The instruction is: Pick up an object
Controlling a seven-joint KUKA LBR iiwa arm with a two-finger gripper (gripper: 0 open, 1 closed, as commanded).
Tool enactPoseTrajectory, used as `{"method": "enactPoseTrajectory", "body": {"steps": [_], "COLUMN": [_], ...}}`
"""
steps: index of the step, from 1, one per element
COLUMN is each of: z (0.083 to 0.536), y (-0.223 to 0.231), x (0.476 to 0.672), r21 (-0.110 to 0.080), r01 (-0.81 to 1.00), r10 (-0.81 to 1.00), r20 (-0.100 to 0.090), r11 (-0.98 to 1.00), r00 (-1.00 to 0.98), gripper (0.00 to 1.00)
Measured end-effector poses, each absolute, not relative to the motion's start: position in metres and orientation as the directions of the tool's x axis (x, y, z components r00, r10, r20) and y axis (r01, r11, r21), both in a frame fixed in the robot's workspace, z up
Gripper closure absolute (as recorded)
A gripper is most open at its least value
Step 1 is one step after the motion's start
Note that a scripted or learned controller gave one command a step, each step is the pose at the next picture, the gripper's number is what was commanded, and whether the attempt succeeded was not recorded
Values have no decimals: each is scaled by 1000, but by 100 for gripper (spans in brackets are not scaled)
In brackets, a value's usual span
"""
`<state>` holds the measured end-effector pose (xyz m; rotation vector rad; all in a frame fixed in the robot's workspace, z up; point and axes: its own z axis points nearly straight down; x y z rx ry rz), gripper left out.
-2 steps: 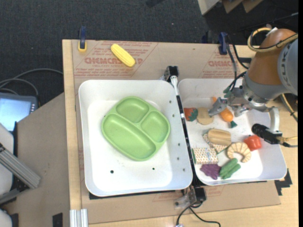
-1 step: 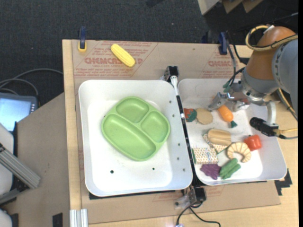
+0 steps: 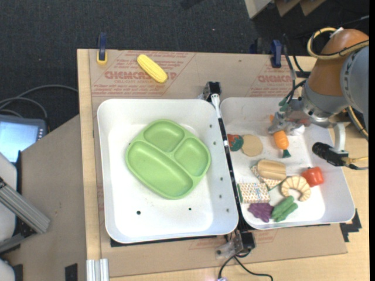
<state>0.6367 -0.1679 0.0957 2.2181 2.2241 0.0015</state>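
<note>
We are hovering our pincer (image 3: pixel 285 123) just above the carrot (image 3: pixel 282 140) in the right bin (image 3: pixel 340 212), seemingly lining up a grasp. We are not seeing clearly enough to tell its state. The carrot is lying apart from the other toys, making it easier to reach.

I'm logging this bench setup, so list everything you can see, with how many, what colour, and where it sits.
Bins: two, white, side by side on the bench.
Divided plate: one, green, in the left bin.
Corn cob: one, yellow, on the bench behind the left bin.
Carrot: one, orange, right bin, just below the gripper.
Round cookie: one, tan, right bin.
Bread loaf: one, tan, right bin.
Croissant: one, beige, right bin.
Pepper: one, red, right bin.
Grapes: one bunch, purple, right bin front.
Green vegetable: one, right bin front.
Arm: one, grey and orange, from the right.
Gripper: one, over the right bin.
</note>
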Motion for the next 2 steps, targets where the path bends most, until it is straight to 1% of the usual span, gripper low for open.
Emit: {"method": "enactPoseTrajectory", "body": {"steps": [1,2], "z": [85,191], "y": [-113,-28], "x": [609,608], "r21": [-3,10], "r01": [1000,1000], "r10": [1000,1000], "r20": [2,2], "r11": [4,9], "r00": [-4,-9], "gripper": [100,100]}}
